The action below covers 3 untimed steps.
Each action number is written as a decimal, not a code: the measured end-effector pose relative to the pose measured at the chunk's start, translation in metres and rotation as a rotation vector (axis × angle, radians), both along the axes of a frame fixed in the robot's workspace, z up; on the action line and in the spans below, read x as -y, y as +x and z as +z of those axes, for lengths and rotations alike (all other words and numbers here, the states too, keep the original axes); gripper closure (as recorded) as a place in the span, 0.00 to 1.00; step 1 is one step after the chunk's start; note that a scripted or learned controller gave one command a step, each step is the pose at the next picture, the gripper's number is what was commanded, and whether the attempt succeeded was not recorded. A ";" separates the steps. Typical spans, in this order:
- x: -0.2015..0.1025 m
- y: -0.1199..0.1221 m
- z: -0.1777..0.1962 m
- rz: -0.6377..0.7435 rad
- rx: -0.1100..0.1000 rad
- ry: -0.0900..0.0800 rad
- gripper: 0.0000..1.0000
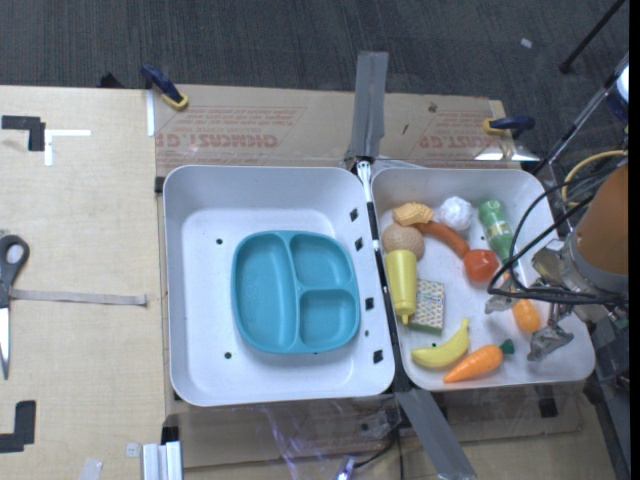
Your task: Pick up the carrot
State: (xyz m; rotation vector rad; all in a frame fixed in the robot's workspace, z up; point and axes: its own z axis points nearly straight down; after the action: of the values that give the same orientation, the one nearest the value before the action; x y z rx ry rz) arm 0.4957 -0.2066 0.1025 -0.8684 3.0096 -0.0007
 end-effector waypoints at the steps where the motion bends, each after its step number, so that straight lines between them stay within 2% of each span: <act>1: -0.001 0.003 0.010 0.001 0.006 0.000 1.00; 2: -0.001 0.003 0.010 0.001 0.006 0.000 0.00; 3: -0.002 0.006 0.020 0.001 0.012 0.000 1.00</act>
State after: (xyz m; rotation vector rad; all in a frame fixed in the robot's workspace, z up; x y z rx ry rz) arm 0.5013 -0.2042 0.1226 -0.8660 2.9980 -0.0056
